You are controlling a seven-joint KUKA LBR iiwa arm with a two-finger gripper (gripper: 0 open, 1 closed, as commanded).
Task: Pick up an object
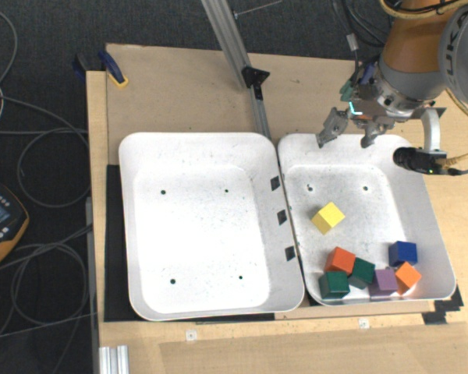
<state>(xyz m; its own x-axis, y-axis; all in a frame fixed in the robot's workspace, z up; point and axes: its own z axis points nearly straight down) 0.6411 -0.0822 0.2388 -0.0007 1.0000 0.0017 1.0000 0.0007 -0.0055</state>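
Cluttered blocks (pixel 366 273) at near corner, yellow block (pixel 327 217) apart, jaws spread, empty, over bin's (pixel 421 232) far edge

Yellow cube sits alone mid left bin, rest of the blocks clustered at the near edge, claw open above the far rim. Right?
Wrong bin. The camera view shows the yellow cube alone in the right bin; the other blocks cluster at that bin's near edge, and the claw is open above its far rim.

One fixed camera hangs above the desk (pixel 179 84) and looks down at a slant from the six o'clock side toward twelve. It stands far enough off to take in both white bins (pixel 140 150), with the arm (pixel 421 29) entering at two o'clock.
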